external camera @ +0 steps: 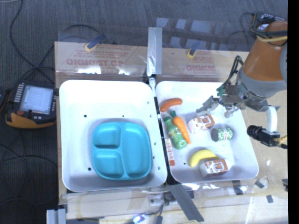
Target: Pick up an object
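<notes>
Above the right-hand bin [252, 169], the grey-and-orange arm's gripper [218, 105] hangs with its two fingers spread apart and nothing between them. Taking the small milk carton [201, 123] as the marker: the gripper sits just above and to the right of it, not touching. A carrot [181, 129] lies just left of the carton, leaning against a green bottle [174, 133] that rests further left, close to the bin's dividing wall. A sausage [170, 104] lies up and to the left of the carton, apart from it. A round grey-green object [222, 134] sits just right of and slightly below the carton, beneath the arm's wrist. Below the carton lies a banana [201, 156], touching a second small carton [215, 166] near the bin's front edge. Well to the carton's left, in the other bin [74, 97], stands a blue divided plate [122, 150]. Farther left still, off the bench, a handheld control pendant [32, 104] rests on the dark carpet.
</notes>
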